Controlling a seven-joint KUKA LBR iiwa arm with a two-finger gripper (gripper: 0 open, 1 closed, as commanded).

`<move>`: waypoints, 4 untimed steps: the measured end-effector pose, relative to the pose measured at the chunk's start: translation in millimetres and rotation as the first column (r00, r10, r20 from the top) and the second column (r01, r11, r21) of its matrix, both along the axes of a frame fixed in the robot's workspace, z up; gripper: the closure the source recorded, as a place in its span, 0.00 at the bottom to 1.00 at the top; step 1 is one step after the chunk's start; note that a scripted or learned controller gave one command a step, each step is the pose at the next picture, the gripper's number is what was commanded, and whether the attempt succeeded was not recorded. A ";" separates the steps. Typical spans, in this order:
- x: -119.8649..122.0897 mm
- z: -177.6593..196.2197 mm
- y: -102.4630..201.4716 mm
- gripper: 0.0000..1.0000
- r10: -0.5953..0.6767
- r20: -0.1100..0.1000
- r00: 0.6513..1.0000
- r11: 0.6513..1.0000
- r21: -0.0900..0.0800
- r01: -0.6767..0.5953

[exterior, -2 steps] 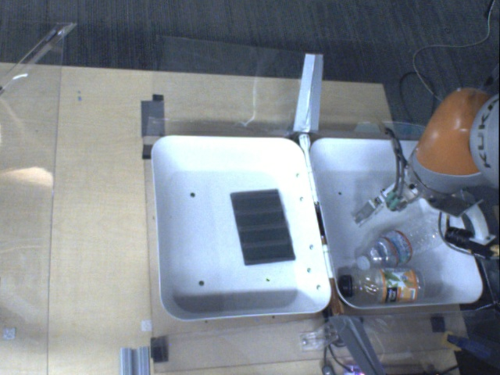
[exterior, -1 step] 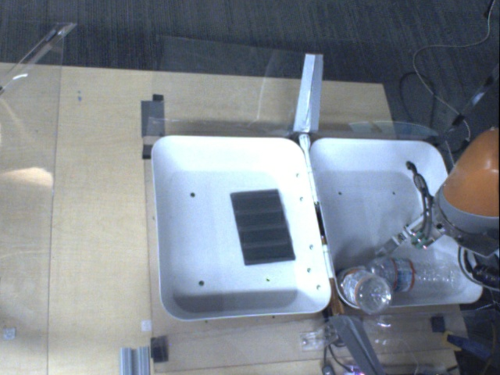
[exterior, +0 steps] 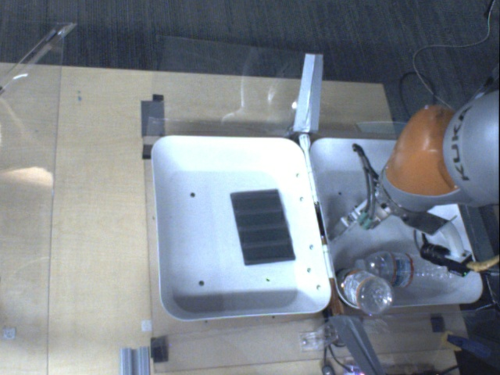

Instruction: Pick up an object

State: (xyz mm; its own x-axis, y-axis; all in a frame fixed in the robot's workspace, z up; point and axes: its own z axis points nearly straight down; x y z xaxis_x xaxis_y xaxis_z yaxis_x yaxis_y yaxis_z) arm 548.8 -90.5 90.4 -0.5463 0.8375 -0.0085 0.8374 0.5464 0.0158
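We see a light wooden bench [exterior: 86,233] bearing two shallow white bins side by side. The left bin [exterior: 176,209] has a dark ribbed rectangular panel [exterior: 262,226] lying on its floor. A clear upright sheet [exterior: 234,84] stands behind it.

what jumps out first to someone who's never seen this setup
The grey arm with its bright orange band looms over the right bin, the view's strongest colour. Next comes the dark ribbed block, lying flat near the middle of the left bin, stark against the white. A clear plastic bottle lies on its side at the right bin's near edge, below the arm.
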 end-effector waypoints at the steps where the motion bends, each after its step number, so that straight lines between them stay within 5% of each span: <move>1: 53.3 -1.4 -6.1 0.00 -0.237 -0.007 0.971 0.971 0.001 0.237; 2: -58.8 -0.3 -38.5 0.00 -0.321 -0.006 0.947 0.947 0.000 0.321; 3: -54.5 12.1 -37.0 1.00 -0.320 0.006 0.948 0.948 0.004 0.320; 4: -54.5 12.0 -37.1 0.00 -0.319 0.005 0.948 0.948 0.003 0.319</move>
